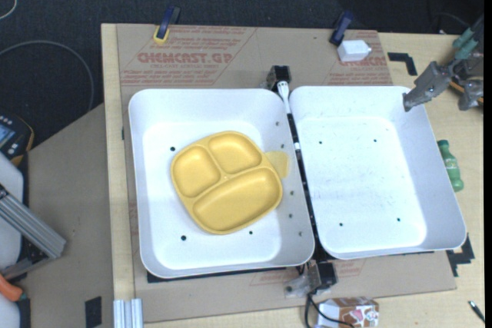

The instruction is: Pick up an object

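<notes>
A yellow divided plate (225, 180) with three compartments lies flat in the left white bin (150, 119), near its middle. A small yellow piece (278, 163) peeks out from under the plate's right edge. My gripper (419, 94) hangs at the far right, over the back right corner of the right bin (369, 142), well away from the plate. It is small in the view and partly cut off by the frame edge.
A black divider strip (292, 130) runs between the two bins. A white block (354, 51) and two clamps (164, 24) sit on the cardboard at the back. A green object (450, 164) lies beside the right bin's right rim.
</notes>
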